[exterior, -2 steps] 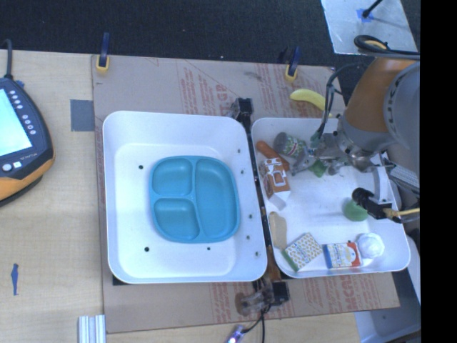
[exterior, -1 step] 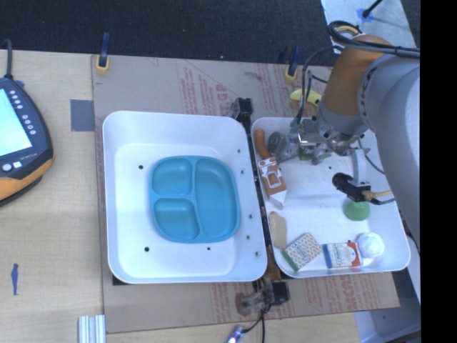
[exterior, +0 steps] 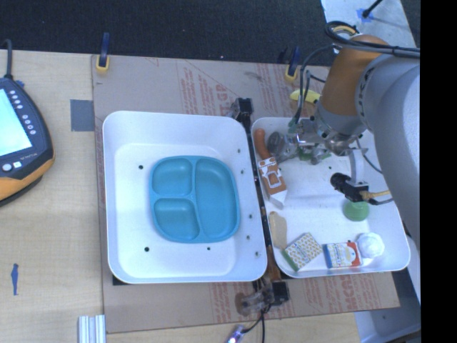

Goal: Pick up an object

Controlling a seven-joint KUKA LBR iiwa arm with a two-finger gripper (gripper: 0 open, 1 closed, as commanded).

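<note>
Presently, grey arm's hand hangs low over right white shallow bin, beside orange carrot-shaped toy, evidently positioned for picking; closure cannot be told.

The arm hides the right bin's far corner.

Light wood bench, brown cardboard sheet on top — dark carpet floor beyond.
</note>
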